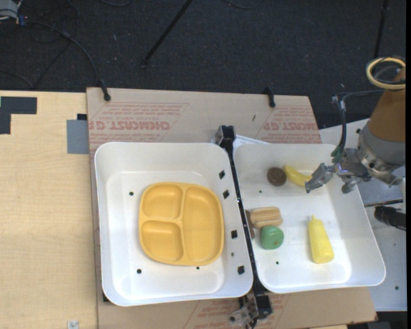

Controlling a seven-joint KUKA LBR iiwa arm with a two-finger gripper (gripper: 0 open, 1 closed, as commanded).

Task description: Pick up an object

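The arm (387, 125) has an orange band that widens downward into a rounded grey wrist, with a yellowish ring above it. A thin dark cable loops beside it. The end effector (334, 177) is grey metal with small angular parts.

Right bin (370, 266) has open floor up the middle; yellow bottle (320, 240), green ball (272, 237), wooden block (265, 216) crowd the lower half.
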